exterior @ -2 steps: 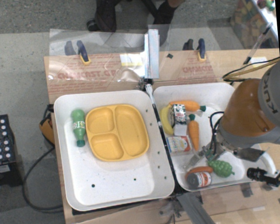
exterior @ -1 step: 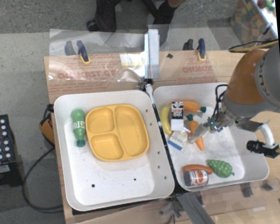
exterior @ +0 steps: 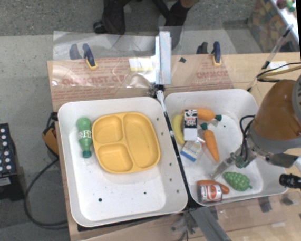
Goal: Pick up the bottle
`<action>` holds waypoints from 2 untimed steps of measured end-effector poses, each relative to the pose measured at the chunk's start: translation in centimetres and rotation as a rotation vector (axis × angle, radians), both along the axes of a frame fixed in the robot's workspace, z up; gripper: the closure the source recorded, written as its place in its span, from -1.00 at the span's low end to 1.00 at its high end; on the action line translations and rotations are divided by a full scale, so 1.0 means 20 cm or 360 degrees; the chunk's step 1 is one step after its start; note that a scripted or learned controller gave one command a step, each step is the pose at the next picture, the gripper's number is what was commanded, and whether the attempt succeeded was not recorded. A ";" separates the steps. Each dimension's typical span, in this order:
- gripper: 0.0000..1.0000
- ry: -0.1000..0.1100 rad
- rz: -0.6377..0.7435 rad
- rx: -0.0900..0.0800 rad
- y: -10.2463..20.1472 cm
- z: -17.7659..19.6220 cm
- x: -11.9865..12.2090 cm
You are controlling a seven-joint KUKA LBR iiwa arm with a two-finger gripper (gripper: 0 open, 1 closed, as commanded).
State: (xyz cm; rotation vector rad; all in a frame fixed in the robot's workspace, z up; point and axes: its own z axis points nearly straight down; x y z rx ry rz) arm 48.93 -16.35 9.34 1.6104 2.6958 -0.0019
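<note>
Bottle (exterior: 84, 136) hugging left bin's (exterior: 76, 204) left wall, jaws' spread unclear, in right bin (exterior: 244, 99).

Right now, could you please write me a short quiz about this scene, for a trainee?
1. True or false: the green bottle lies in the left bin.
2. What lies right of the bottle? A) yellow tray B) carrot C) red can
3. Over which bin is the gripper?

Key: 1 true; 2 A; 3 the right bin.

Bench (exterior: 272, 63) bears 2 white bins (exterior: 79, 203) side by side.
</note>
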 end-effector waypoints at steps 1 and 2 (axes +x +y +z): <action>-1.00 0.0004 -0.0031 0.0005 0.05 0.03 -0.05; 1.00 0.0006 -0.0037 0.0005 0.05 0.08 -0.06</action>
